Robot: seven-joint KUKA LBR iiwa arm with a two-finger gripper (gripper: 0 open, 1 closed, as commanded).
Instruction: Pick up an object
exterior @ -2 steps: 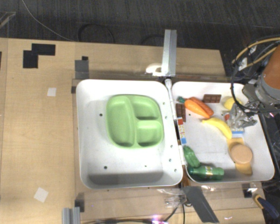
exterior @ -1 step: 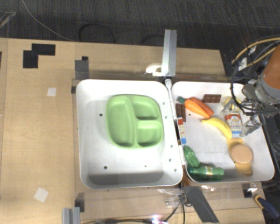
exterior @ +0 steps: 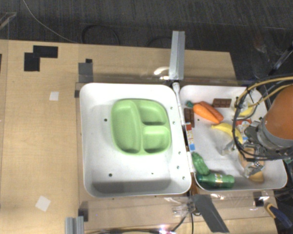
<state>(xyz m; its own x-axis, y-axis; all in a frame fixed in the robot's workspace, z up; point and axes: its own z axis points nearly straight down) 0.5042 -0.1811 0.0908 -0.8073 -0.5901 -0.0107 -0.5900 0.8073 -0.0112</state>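
1. The gripper [exterior: 252, 165] hung low over the right bin [exterior: 219, 92], wrapped in cables; its state could not be told.
2. A tan object [exterior: 257, 177] lay partly hidden just beside it.
3. An orange carrot [exterior: 208, 112] lay well apart.

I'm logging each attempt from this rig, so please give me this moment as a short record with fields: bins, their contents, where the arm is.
left bin: holds a green divided tray, set near its middle
right bin: holds an orange carrot, a yellow banana, a brown block, green items at the near left corner, a tan piece
arm: over the right bin's right side, orange band uppermost
gripper: low, near the tan piece; finger state unclear
held object: none seen
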